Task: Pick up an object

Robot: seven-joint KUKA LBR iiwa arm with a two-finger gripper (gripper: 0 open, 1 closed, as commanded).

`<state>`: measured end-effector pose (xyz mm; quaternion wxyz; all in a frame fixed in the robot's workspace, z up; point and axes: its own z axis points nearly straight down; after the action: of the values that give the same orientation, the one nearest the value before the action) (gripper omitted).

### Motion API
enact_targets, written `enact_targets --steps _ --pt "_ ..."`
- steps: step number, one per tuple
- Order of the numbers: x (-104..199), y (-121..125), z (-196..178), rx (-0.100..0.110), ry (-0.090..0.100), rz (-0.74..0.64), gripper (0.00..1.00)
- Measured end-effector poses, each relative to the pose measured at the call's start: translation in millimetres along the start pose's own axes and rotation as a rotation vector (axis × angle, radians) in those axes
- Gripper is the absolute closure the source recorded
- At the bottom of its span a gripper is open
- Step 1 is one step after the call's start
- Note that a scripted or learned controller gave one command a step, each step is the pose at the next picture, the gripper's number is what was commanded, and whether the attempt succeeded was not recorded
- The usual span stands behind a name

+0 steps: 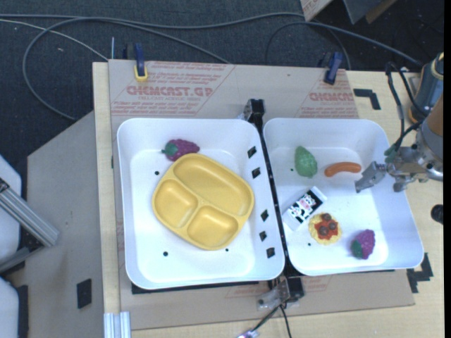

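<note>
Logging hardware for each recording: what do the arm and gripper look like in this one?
The arm enters at the right edge: a grey body with an orange band above the wrist and dark cables running alongside it. The gripper is grey metal, with two slim fingers splayed out from a blocky metallic base.

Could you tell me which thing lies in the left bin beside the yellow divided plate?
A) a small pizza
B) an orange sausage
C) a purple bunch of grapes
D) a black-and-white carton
C: the purple bunch of grapes lies at the far edge of the yellow divided plate in the left bin, while the sausage, pizza and carton lie in the right bin.
</note>
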<state>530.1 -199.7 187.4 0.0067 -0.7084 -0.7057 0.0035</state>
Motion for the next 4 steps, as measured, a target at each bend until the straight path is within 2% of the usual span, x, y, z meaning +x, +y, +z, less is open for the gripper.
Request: enact_targets --steps 1,3,4 --pt "0.5 3.4 -7.0 -0.013 -0.004 -0.004 0.0" --pt "7.6 12.4 96.6 -0.009 -0.001 -0.004 0.0" --pt "7.0 13.7 82.2 -0.015 -0.003 -0.004 1.0"
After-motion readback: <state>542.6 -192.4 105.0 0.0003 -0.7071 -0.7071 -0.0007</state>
